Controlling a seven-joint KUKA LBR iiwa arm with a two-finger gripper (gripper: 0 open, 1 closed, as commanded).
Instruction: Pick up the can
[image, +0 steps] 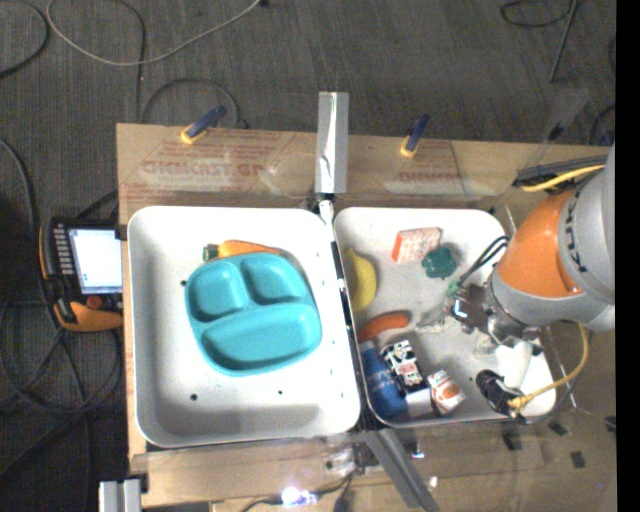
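**Can lies in the right bin; arm low over the bin's right side**

The can, white with black and red print, rests on its side near the front of the right bin. Just to its left stands a blue bottle-like container, and a smaller red-and-white item lies just to its right. An orange-red oblong piece sits directly behind the can, with a yellow banana along the bin's left wall. Farther back are an orange-pink packet and a small dark-green object.

The end effector is over the right part of this bin, apart from the can; whether it is apart or together cannot be told from this angle, and nothing is seen clamped in it.

In the left bin a turquoise divided plate lies upside up, with an orange carrot-like toy tucked at its back edge. A handheld control pendant rests to the left of the desk.
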